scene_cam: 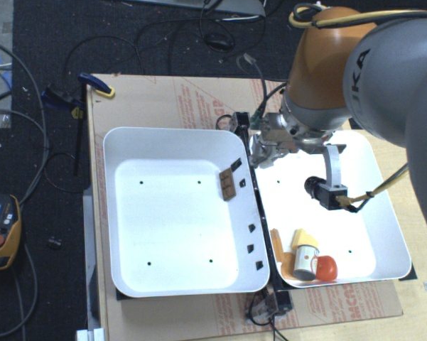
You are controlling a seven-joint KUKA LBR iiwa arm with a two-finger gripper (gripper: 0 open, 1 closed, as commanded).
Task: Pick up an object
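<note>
**Arm above the right bin, objects at its front edge**

At the left we see the left bin (174,215), with a small brown block (228,185) lying against its right wall. Next comes the right bin (373,190). Near its front edge lie an orange stick (278,246), a yellow-topped cup (305,256) and a red ball (327,267), close together. The gripper (270,148) hangs over this bin's back left corner, well apart from them; we cannot tell how it is set.

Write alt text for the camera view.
The grey and orange arm hangs over the right bin; a red ball, small can and yellow block lie by its near edge. A brown block lies in the left bin.
</note>
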